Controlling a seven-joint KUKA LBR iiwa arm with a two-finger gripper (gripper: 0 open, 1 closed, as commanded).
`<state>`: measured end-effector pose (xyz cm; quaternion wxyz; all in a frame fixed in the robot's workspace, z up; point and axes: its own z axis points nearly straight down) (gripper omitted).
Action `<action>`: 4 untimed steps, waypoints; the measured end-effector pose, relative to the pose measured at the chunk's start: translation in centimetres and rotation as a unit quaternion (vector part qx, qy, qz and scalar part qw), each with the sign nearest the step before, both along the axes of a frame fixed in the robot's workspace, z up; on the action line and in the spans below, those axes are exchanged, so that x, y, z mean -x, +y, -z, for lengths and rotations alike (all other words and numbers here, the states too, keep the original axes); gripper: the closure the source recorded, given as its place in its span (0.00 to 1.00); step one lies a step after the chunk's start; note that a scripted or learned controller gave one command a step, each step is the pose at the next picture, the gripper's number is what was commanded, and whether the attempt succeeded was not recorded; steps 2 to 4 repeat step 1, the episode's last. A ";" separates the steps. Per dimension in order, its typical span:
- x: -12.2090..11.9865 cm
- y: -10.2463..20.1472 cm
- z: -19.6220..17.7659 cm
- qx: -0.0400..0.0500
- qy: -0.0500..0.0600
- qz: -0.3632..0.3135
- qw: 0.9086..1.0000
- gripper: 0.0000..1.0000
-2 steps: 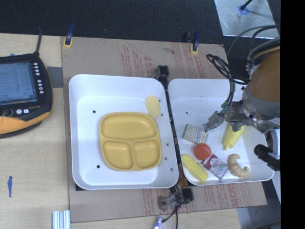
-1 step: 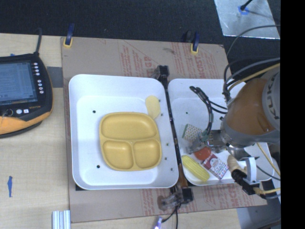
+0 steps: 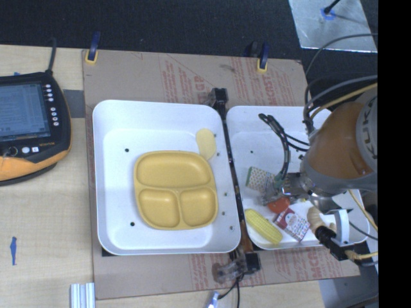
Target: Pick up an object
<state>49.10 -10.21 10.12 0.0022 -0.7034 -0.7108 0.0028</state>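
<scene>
Rightward, pincer (image 3: 277,191) low among clutter near right bin (image 3: 244,124) front edge

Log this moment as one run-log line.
arm: over right bin | gripper: low among small items, grasp unconfirmed | left bin: yellow divided tray

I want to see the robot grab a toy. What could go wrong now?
The tool is low in the right bin, where the red piece, checked packet and red-and-white packet lie crowded together, so it might nudge or catch the wrong one. The corn lies near the bin's front edge and might get pushed against it. Loose black cables hang close by and could snag.
</scene>
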 end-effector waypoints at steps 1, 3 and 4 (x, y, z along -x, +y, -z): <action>-0.8 7.4 -9.1 -0.001 -0.002 0.002 1.000 1.00; -0.8 7.4 -9.1 -0.001 -0.002 0.002 1.000 1.00; -0.8 7.4 -9.1 -0.001 -0.002 0.002 1.000 1.00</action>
